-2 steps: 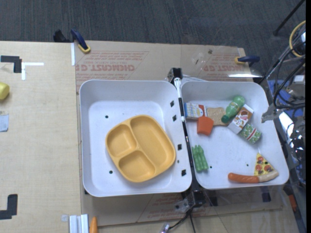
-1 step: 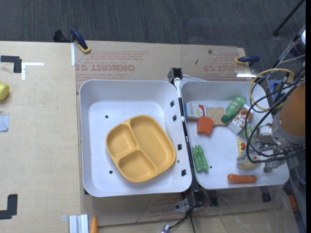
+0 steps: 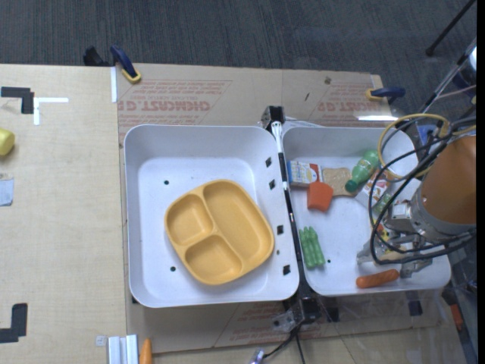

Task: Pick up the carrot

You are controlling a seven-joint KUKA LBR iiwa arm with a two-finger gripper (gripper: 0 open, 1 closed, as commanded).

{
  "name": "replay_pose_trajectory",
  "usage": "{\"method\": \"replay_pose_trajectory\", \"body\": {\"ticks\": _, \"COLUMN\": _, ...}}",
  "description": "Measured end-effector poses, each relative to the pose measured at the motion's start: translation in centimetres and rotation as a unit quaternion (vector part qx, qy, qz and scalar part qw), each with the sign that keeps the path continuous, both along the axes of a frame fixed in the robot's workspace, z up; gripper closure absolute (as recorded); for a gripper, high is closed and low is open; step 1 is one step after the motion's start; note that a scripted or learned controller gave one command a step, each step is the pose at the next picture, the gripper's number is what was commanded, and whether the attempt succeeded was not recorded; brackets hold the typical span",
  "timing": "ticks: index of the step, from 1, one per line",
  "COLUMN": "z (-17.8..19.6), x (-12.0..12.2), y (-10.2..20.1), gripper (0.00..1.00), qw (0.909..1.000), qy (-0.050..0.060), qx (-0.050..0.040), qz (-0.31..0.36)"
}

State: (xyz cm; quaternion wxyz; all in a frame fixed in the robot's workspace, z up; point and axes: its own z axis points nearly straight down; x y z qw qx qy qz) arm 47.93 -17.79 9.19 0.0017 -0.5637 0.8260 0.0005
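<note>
Beneath both white bins (image 3: 136,203) lies printed cardboard (image 3: 227,97) on dark carpet (image 3: 265,21); jaws' state unclear.

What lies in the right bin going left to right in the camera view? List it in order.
Green bean pods → red-orange block → green bottle → carrot, at the bin's near edge beside the arm's wrist.
</note>
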Motion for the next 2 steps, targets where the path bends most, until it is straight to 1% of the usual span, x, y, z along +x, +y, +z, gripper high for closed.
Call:
{"method": "replay_pose_trajectory", "body": {"ticks": 1, "z": -0.01, "x": -0.01, "y": 6.67, "gripper": 0.0, "qw": 0.9992, "qy": 0.0, "qx": 0.0004, "qz": -0.041}}
{"method": "replay_pose_trajectory", "body": {"ticks": 2, "z": 0.95, "x": 0.32, "y": 6.8, "gripper": 1.0, "qw": 0.9992, "qy": -0.003, "qx": 0.0006, "qz": -0.039}}
